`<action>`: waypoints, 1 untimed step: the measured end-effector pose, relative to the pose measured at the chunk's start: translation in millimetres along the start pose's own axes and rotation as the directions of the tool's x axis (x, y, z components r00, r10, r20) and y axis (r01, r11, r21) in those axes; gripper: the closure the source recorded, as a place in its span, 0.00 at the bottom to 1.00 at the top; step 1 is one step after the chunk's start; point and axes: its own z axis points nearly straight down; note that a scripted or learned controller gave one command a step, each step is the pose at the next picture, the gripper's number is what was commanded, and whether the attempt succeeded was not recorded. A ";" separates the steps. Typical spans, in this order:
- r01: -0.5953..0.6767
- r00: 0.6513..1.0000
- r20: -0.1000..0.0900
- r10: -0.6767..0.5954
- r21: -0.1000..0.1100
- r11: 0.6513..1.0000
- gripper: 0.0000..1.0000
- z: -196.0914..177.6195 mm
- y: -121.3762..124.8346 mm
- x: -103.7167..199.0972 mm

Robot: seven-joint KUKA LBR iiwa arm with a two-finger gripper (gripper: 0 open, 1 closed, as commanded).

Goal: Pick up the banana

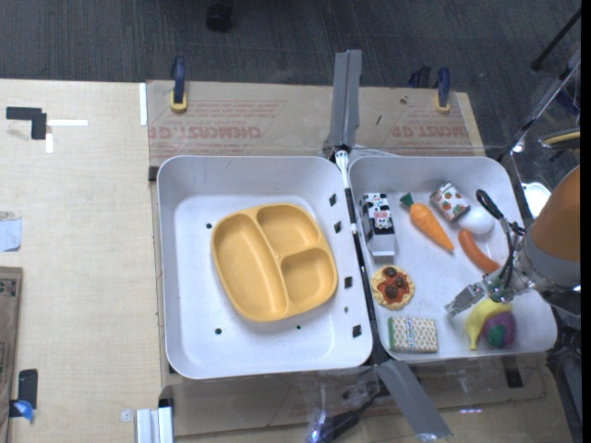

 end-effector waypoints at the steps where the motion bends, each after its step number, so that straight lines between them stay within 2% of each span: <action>1: 0.001 1.000 0.001 -0.001 -0.001 1.000 1.00 -9.0 0.7 -0.3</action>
